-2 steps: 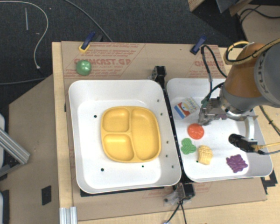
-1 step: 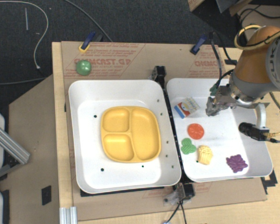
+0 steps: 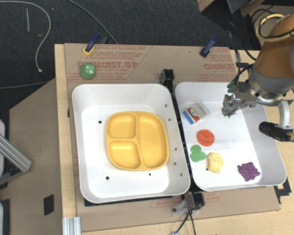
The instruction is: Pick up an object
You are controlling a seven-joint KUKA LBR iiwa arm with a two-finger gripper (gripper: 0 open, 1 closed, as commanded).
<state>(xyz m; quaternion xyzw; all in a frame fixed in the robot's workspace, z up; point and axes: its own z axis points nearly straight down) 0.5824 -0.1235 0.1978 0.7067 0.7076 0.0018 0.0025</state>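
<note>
Camera view: hand (image 3: 229, 106) hangs over the right white bin (image 3: 269, 175) near its far edge. Can't tell how open it is, nothing visibly in it. Closest pick is the small red-white-blue packet (image 3: 195, 113), just beside it.

Risks:
- flat packet slides away on smooth plastic
- red round toy (image 3: 205, 137), green toy (image 3: 197, 153) and yellow corn-like toy (image 3: 214, 161) sit crowded, so a double grab is likely

Purple grape-like toy (image 3: 248, 170) sits apart. Left bin holds a yellow divided plate (image 3: 137, 140). Brown cardboard-topped counter (image 3: 127, 62), dark carpet beyond.
</note>
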